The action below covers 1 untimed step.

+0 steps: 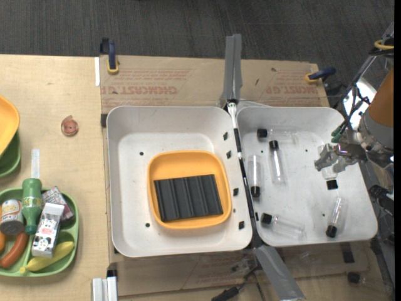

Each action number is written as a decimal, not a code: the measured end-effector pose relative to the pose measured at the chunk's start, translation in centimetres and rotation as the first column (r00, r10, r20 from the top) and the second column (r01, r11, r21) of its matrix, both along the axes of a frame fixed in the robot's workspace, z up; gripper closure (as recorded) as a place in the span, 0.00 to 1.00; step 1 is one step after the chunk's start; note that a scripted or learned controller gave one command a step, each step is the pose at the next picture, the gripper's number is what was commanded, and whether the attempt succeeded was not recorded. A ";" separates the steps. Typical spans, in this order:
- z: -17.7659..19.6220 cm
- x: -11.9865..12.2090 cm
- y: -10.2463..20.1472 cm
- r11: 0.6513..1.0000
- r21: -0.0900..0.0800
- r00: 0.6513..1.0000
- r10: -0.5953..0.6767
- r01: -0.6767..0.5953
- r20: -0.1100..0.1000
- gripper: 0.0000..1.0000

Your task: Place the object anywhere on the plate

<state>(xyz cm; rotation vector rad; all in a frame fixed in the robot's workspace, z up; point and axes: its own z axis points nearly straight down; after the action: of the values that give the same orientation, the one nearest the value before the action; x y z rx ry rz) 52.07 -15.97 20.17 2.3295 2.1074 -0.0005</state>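
Note:
An orange square plate (187, 159) lies in the middle of the left bin (125, 168), and a dark ribbed block (188, 197) covers most of its floor. Several clear vials with black caps lie scattered in the right bin (301, 115): one (276, 162) near the middle, one (254, 171) by the inner wall, one (335, 215) at the front right. My gripper (330, 159) hangs low over the right side of that bin, just above a small black-capped piece (332, 184). Nothing shows clearly held in it.
Another vial (283, 227) lies at the right bin's front, and one more (279, 133) at the back. A ridge (241, 168) where the two bins meet separates the vials from the plate. On the bench to the left stand a green tray of toy food (37, 243) and a yellow bowl (6, 127).

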 end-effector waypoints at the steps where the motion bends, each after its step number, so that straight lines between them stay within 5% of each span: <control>1: 4.1 5.9 -1.8 0.985 -0.001 0.985 0.173 -0.173 -0.001 1.00</control>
<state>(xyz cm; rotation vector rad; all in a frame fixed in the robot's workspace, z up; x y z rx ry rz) 57.93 -17.75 24.32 2.1375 2.3014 -0.0029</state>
